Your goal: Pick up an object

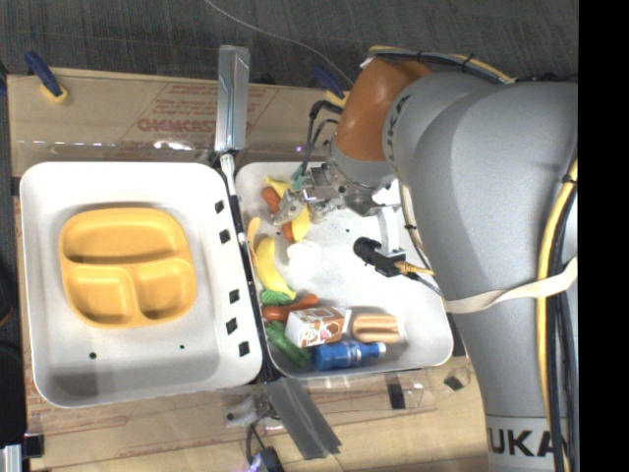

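Camera view, read left to right: we see a shallow white left bin [39,264] holding a yellow compartmented plastic tray [126,262], then a shallow white right bin [432,327] crowded with toy food. Along its left wall lie a yellow plastic banana [267,264] and an orange carrot-shaped piece [290,309]; at the front lie a small printed carton [316,326], a blue plastic bottle [346,354] and a toy hot dog [374,325]. The two-finger gripper [307,197] sits at the bin's upper left corner, over a cluster of small yellow and orange pieces [283,212]. We cannot tell how the jaws stand.

Risk: we judge the pieces near the gripper too tightly packed against the wall, so a closure may strike the wall, nudge neighbours, or come up empty.
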`<state>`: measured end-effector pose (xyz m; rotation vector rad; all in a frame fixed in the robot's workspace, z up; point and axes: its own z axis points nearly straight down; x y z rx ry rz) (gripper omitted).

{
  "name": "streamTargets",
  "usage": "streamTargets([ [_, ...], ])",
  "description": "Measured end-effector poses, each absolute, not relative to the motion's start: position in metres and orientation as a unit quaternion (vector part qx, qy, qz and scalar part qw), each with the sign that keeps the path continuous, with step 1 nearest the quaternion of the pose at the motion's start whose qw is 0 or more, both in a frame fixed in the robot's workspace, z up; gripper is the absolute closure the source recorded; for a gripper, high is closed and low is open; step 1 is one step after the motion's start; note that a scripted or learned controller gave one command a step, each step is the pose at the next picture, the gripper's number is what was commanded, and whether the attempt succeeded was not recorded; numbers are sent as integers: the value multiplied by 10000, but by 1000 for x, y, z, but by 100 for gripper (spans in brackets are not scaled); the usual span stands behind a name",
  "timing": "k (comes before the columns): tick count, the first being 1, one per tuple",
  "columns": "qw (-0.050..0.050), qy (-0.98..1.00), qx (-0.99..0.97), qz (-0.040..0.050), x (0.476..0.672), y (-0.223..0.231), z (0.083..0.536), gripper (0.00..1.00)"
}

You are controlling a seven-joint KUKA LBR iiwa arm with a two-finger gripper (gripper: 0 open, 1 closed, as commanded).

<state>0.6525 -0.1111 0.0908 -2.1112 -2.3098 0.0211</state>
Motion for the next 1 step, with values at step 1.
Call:
streamTargets([
  [1, -13, -6888, -7249, -27, 645, -26, 196, 100],
])
